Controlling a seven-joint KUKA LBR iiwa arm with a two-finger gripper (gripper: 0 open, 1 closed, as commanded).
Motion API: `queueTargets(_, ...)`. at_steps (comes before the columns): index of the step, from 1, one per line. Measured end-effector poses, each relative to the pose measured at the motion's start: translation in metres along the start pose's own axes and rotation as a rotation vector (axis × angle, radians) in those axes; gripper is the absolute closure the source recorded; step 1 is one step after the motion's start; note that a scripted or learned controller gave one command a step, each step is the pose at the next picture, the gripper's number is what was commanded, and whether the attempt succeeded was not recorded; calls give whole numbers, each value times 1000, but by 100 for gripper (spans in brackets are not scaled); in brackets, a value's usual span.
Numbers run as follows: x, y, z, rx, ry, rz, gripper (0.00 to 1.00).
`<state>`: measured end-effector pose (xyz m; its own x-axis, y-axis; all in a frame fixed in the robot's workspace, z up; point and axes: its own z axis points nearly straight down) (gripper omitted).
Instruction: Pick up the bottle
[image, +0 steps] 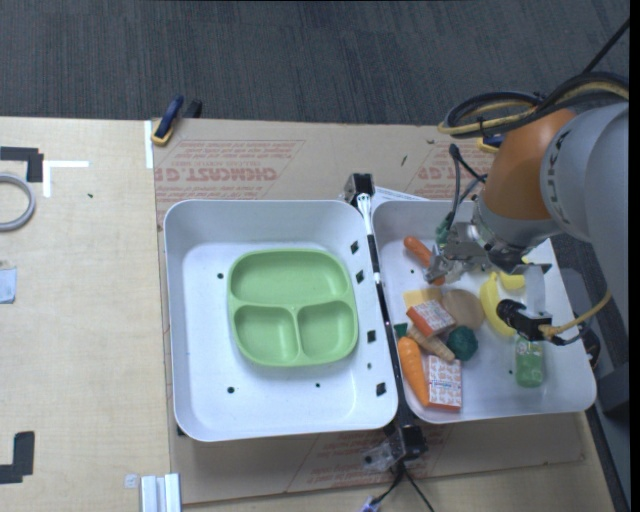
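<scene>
The bottle (529, 362) is small, of clear green plastic with a light cap, and lies near the front right corner of the right bin (560, 398). My gripper (447, 262) hangs over the back left part of that bin, close to a small carrot (416, 249). It is well apart from the bottle, up and to the left of it. The grey arm with its orange band (528, 175) comes in from the right above the bin.
The right bin also holds a yellow banana (491, 298), a brown round item (461, 306), a green ball (462, 343), a red box (432, 318), a larger carrot (410, 364) and a printed carton (445, 383). A green divided tray (293, 306) lies in the left bin (200, 350).
</scene>
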<state>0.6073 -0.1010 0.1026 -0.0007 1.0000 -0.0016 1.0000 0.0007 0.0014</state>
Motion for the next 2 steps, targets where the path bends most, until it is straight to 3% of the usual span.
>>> queueTargets(1, 6, -52, 10, 2, 1, 226, 100)
queueTargets(2, 81, -130, -89, 4, 1, 351, 100)
